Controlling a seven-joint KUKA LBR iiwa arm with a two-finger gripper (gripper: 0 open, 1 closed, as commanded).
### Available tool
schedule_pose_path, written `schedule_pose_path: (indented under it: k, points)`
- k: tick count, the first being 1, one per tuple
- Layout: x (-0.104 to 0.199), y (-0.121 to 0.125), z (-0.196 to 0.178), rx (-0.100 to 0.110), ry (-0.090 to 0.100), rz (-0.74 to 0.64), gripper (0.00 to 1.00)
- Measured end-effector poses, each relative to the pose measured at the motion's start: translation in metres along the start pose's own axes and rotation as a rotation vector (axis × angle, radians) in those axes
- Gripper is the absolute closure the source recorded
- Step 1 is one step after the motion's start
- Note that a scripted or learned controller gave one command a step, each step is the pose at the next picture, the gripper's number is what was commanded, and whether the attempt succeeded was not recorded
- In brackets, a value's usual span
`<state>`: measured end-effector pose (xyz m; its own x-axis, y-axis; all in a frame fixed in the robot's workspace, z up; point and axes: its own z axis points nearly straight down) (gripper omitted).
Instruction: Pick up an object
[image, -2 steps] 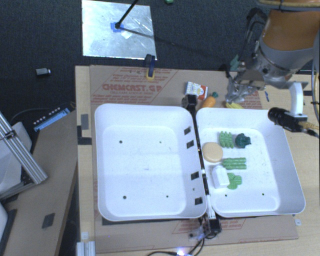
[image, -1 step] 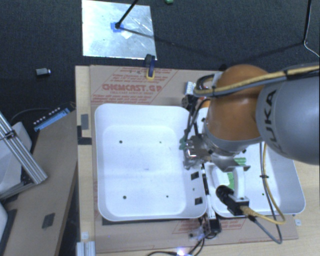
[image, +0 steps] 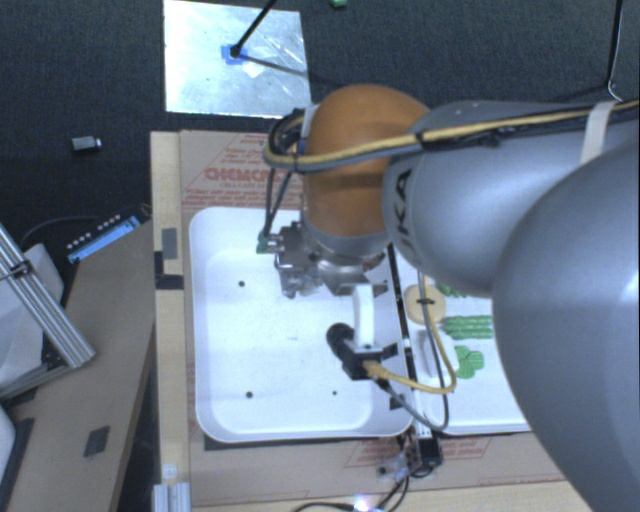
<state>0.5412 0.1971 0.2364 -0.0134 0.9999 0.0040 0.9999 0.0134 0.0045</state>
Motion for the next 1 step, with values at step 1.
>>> schedule_pose_path:
  k: [1]
  points:
    - [-0.0452,-0.0405,0.0877,0.015,-0.007,0.016,1.0]
